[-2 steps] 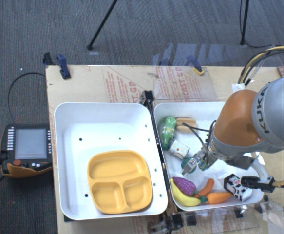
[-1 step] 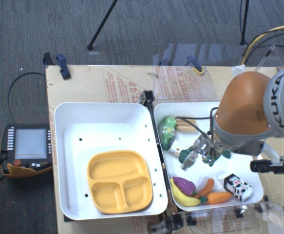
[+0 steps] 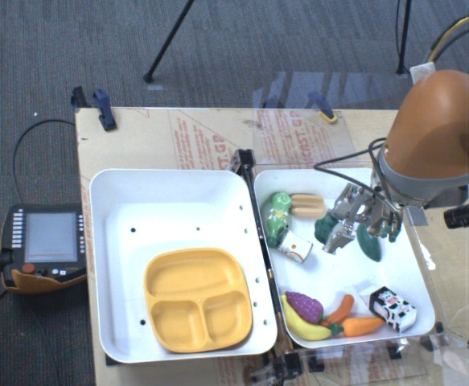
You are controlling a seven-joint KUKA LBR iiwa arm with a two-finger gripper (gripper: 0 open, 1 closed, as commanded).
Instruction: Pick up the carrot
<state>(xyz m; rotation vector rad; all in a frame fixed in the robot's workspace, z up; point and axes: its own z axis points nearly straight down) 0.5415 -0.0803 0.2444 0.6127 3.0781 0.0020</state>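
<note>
On the table [image 3: 186, 135] I've got the two white bins side by side, and I'm reading them from the overhead camera. The left bin [image 3: 113, 215] carries a yellow divided tray [image 3: 198, 298] toward its near side. My arm [image 3: 431, 135] comes in from the right, its orange band big in view, hanging over the right bin [image 3: 423, 284]. The claw [image 3: 348, 230] sits above the middle of that bin, just beside a dark green item [image 3: 369, 244] and a teal piece [image 3: 324, 230] — whether it's open, shut or gripping, I can't tell from here; the metal parts blur together. At the bin's far-left I see a green vegetable [image 3: 277, 213] with a bread roll [image 3: 306, 205] touching it, and a small white carton [image 3: 296, 250] just below. Along the near edge: a banana [image 3: 305, 326], a purple grape bunch [image 3: 304, 305] resting on it, then the carrot [image 3: 361, 326], lying flat, well apart from the claw, with a smaller orange piece [image 3: 341, 308] beside it and a black-and-white carton [image 3: 392, 308] at its right.
</note>
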